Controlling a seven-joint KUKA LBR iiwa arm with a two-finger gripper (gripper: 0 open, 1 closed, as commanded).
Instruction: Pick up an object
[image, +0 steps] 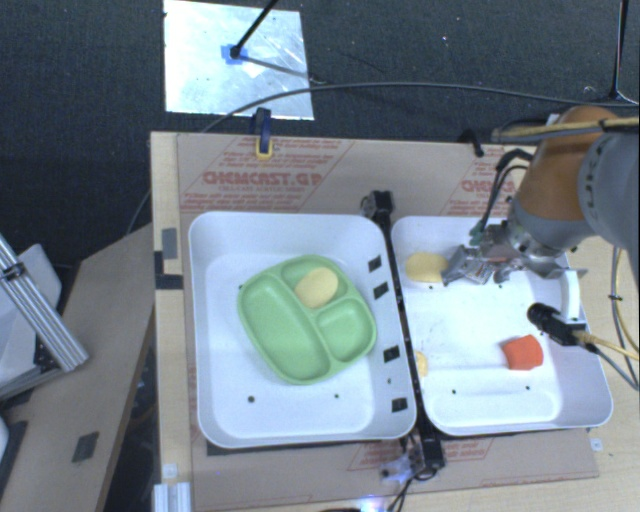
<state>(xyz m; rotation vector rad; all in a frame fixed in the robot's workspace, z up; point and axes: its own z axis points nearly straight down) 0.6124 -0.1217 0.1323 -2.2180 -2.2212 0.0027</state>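
Two white bins sit side by side on a board, and the pincer (462, 268) hangs low over the far part of the right bin (500, 395), reaching in from the right side of the camera view. Just to its left, touching or nearly touching the fingertips, lies a pale yellow lump (426, 266), the nearest thing to take; its long axis runs left to right, roughly in line with the pincer's reach, so I judge the coming move turns on a short shift leftward and down to bracket it. Whether the fingers stand apart or together I cannot tell, as the metal parts blur into one grey mass, and nothing is visibly held between them. An orange block (522, 352) lies nearer the camera and to the pincer's right, well apart from it, beside a black-tipped fitting (548, 321) on the arm's side. A small yellow scrap (421, 362) rests at the right bin's left wall, nearer the camera than the pincer. Farther left, in the left bin (230, 400), a green divided tray (300, 325) holds another yellow piece (318, 287) in its far compartment. Red print on the board (250, 170) beyond the bins reads "CHEMCAST GP", repeated in part on the right beyond the pincer; smaller lines under it are too fine to read.
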